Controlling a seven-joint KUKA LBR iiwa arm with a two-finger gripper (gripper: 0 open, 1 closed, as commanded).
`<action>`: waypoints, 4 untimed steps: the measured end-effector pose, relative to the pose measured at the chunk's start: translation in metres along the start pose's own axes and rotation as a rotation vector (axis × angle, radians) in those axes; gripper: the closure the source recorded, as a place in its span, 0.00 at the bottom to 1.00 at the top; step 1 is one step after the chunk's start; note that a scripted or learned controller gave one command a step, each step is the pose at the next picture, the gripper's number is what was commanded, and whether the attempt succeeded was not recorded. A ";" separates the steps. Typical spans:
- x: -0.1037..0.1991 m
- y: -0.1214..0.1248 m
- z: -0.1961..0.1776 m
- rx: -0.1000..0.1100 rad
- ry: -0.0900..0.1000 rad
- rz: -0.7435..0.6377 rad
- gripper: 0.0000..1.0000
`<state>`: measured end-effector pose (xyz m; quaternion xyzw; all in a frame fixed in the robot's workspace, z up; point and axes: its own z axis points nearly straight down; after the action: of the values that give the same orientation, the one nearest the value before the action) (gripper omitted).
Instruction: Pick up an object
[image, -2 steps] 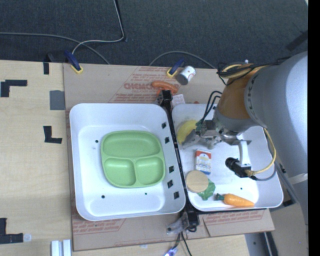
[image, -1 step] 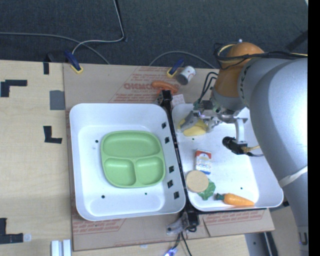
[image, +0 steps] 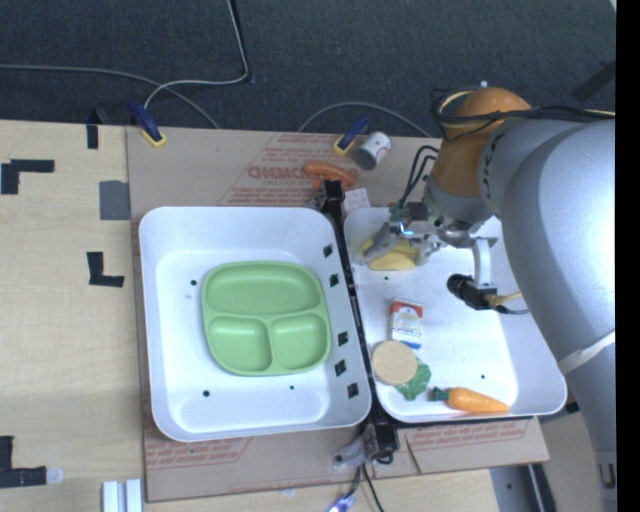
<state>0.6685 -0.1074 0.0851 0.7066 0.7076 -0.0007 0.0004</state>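
Arm (image: 560, 220) bent low over right bin (image: 500, 360), end effector (image: 405, 235) at banana (image: 392, 258)

Green 3-compartment tray (image: 266, 318) sits mid left bin (image: 165, 250). Blue clamps at cardboard's back edge: one top left (image: 147, 124), one w/ yellow (image: 351, 134) near a small grey cylinder (image: 372, 150). White cable (image: 215, 82) loops behind.

Open floor (image: 470, 340) beside carton (image: 405, 323)
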 end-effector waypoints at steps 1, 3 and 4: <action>0.009 0.000 0.000 -0.002 -0.001 0.000 0.00; 0.010 0.000 0.000 -0.001 -0.001 0.000 0.00; 0.010 0.000 0.000 -0.001 -0.002 0.000 0.00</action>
<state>0.6686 -0.0971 0.0853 0.7066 0.7076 -0.0008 0.0014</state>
